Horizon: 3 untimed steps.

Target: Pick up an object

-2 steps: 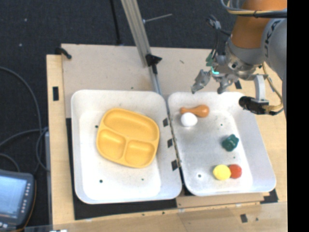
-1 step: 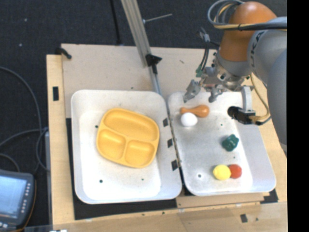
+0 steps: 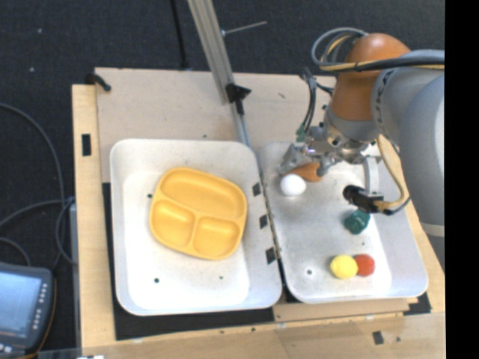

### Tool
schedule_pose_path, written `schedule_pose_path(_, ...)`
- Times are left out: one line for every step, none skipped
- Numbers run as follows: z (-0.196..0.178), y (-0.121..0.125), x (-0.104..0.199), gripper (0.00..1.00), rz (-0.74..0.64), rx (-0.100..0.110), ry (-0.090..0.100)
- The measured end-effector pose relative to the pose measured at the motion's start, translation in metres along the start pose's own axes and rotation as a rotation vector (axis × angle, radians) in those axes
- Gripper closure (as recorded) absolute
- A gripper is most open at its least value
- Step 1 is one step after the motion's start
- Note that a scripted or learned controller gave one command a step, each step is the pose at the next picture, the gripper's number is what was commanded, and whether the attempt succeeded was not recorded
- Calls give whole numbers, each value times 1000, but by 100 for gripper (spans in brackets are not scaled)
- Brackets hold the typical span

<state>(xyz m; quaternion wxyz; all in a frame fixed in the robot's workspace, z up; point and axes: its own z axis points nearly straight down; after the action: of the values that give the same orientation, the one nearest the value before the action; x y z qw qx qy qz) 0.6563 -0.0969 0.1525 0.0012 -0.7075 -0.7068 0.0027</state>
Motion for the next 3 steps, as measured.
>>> schedule_pose_path(52,-1,-1,0,0,0,1)
schedule_pose_path(38,1,-2,100,4,-7,2)
schedule_pose_path(-23,11,1,100,-4,-13,1)
